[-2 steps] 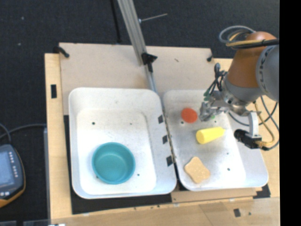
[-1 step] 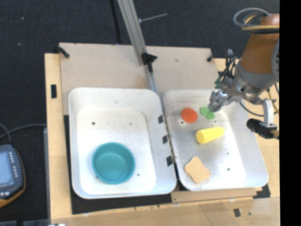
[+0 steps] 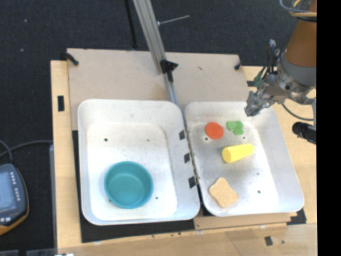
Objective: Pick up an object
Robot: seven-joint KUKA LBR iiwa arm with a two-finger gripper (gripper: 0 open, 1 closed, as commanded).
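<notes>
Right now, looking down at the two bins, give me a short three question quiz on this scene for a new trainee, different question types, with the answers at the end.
1. True or false: the teal bowl sits in the same bin as the yellow block.
2. Multiple choice: which item lies nearest the gripper? A) tan sponge B) green piece C) teal bowl
3. Fill in: the orange disc lies in the ____ bin as the camera sees it.

Key
1. False: the bowl is in the left bin, the block in the right bin.
2. B
3. right
</notes>
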